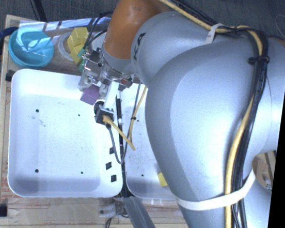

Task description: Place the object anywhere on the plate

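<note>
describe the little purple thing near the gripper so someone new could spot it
Start at the left white bin and go to its upper right corner, where the arm's gripper comes down. The small purple block sits right at the gripper's tip. It is the one purple thing there, unlike the yellow object and blue bowl behind the bin.

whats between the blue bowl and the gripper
A yellow object sits between the blue bowl and the gripper, on the bench behind the left bin, as the camera view shows.
</note>
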